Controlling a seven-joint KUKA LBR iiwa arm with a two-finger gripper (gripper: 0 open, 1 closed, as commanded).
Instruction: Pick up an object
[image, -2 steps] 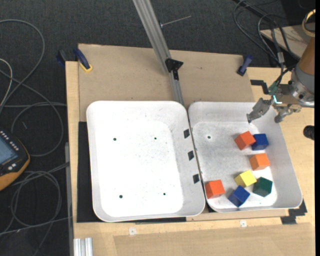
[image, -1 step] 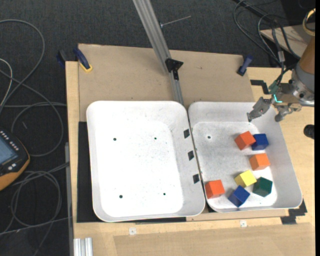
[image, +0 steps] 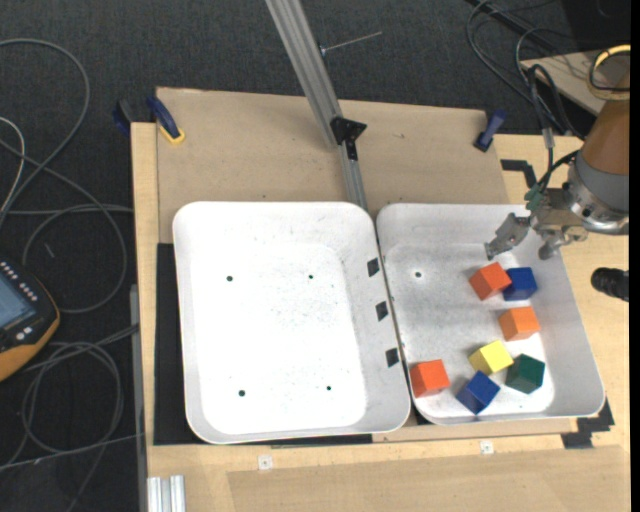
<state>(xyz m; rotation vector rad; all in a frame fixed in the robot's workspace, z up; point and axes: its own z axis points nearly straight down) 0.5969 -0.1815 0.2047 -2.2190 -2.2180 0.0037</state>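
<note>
My two-finger gripper (image: 527, 236) hangs at the right of the frame, over the upper part of the shallow white plastic bin on the right (image: 440, 235). Its fingers stand spread apart with nothing between them, so I hold nothing.

The things I could take all lie in that same bin. Just below my fingertips sits an orange cube (image: 489, 280), touching a blue cube (image: 520, 283) on its right. Further down the frame is a second orange block (image: 519, 322), then a yellow cube (image: 492, 357) beside a dark green block (image: 525, 373). A darker blue cube (image: 478, 392) lies near the bin's lower rim, and a red-orange cube (image: 430, 376) sits apart at the bin's lower left. The other shallow white bin, on the left (image: 200, 300), carries only dark specks and small holes.

As I judge it, the pick is not yet made: I am above the bin, jaws open, close to the upper orange cube but not around it. What is left is the whole grasp: lowering, closing on one block, and lifting it clear. The blue cube pressed against the orange one may crowd a finger.
</note>
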